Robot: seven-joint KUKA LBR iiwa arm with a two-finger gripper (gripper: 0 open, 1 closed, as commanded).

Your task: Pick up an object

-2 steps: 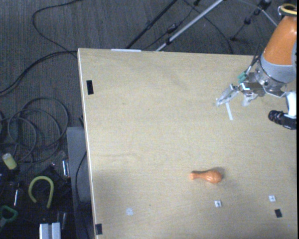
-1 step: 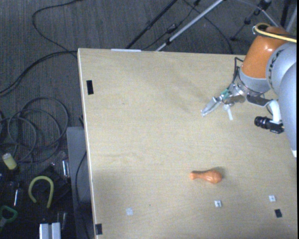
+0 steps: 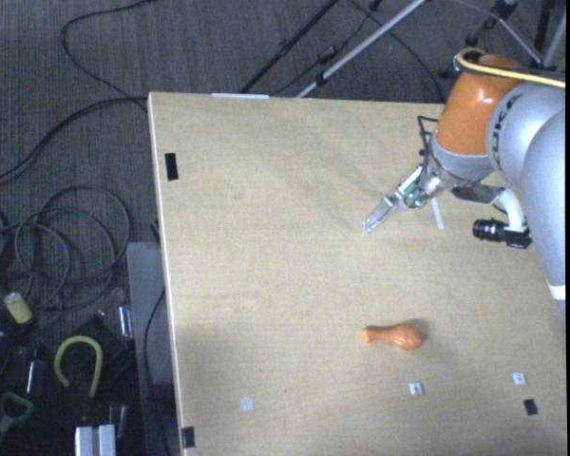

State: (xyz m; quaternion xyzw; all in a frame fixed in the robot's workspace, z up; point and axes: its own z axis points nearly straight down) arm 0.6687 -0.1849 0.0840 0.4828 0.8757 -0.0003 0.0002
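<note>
Claw: fingers splayed apart, gripping nothing, poised over bare bench top.
Orange pear-shaped object: lying flat, well apart from claw, nearer the camera.

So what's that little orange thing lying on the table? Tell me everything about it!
The little orange thing is small, smooth and pear-like: a round fat end on the right, narrowing to a thin neck that points left. It looks like soft plastic or rubber, though that's hard to tell. It lies flat on its side on the tan table, all alone. The claw is above it in the picture, not touching.
</note>
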